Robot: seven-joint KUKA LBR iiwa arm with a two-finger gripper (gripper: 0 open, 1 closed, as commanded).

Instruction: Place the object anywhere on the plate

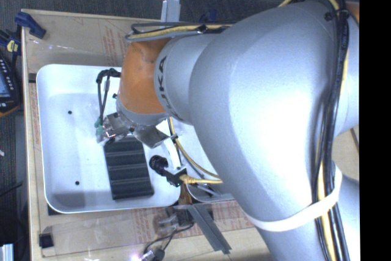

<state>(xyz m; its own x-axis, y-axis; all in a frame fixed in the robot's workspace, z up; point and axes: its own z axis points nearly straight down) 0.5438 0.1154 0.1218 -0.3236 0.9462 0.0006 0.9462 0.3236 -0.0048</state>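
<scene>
Currently, step: reaching, by my judgement.
Gripper (129, 169): over left bin (55, 131), its opening cannot be told.
Object, plate: hidden by arm (244, 113).
Next: locate object before grasping.

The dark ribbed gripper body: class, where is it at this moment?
In the camera view the dark ribbed gripper body hangs over the white bin on the left, near the bin's lower edge, just below the arm's orange band.
</scene>
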